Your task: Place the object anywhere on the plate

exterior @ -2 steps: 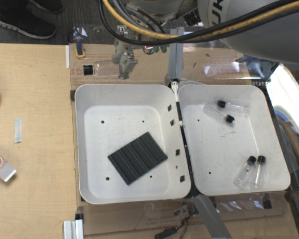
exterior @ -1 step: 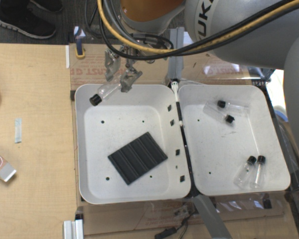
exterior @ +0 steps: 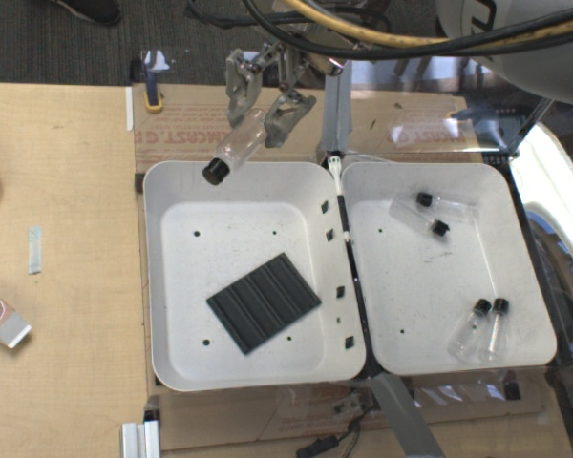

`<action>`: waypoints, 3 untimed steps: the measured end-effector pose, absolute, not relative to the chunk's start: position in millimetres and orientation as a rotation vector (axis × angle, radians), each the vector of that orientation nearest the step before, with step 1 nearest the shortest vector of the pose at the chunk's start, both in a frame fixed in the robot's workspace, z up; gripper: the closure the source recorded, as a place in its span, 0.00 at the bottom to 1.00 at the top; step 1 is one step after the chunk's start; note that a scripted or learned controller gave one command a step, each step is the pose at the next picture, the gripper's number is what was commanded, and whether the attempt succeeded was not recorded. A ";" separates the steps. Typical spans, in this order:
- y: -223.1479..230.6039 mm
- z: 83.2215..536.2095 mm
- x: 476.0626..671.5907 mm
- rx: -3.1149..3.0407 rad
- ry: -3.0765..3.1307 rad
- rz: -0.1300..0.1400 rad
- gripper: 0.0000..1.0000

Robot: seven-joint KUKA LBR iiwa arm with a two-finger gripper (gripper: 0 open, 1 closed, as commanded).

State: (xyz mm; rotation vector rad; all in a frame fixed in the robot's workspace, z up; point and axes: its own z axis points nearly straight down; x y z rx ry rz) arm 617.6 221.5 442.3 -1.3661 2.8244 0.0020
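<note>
Camera view: the left bin (exterior: 162, 256) contains a dark ribbed plate (exterior: 264, 302), lying flat and rotated at an angle near the bin's middle. Above the far edge of this bin, the gripper (exterior: 265, 103) hangs with its fingers clamped on a clear tube (exterior: 234, 149). The tube tilts down toward the left, and its black cap (exterior: 214, 170) sits over the far left rim of the bin, well apart from the plate. The right bin (exterior: 516, 256) holds four more clear tubes with black caps: two (exterior: 430, 213) toward the far side and two (exterior: 482, 327) near the right corner.
</note>
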 end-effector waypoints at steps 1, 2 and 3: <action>208.8 232.6 659.9 -1.701 2.637 0.002 1.00; 199.1 323.5 652.1 -1.935 2.467 0.002 1.00; 206.9 346.7 660.0 -2.221 2.214 0.002 1.00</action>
